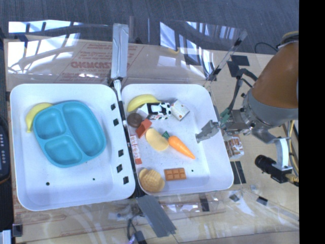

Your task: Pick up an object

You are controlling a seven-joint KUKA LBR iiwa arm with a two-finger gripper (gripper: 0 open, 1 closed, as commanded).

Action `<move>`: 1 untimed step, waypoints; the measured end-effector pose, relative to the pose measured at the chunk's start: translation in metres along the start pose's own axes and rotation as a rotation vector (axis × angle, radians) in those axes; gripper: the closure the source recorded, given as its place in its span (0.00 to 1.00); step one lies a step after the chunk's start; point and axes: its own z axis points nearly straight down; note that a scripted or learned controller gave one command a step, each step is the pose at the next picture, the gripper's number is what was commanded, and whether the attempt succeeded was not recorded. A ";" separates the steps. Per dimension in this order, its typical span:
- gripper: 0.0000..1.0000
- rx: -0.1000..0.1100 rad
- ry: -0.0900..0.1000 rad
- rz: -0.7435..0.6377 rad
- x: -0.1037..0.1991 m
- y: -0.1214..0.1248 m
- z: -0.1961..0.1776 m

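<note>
My gripper (207,131) hangs over the right side of the right bin (219,161), just right of the orange carrot (181,145) and apart from it. The right bin holds several toy foods: a yellow banana (140,101), a black-and-white cow-patterned carton (159,110), a small white box (179,110), a brown ball (134,119), a red piece (143,127), a pale yellow lump (157,140), a round waffle (151,180) and a brown cracker (175,175). I see nothing held by the gripper.
The left bin (30,187) carries a blue divided plate (69,132) with a second banana (34,113) at its left rim. A divider with black clips (122,146) runs between the bins. The grey and orange arm (274,95) fills the right side.
</note>
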 end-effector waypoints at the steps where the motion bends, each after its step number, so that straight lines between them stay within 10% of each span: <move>1: 0.00 0.005 0.004 -0.232 0.026 0.020 0.148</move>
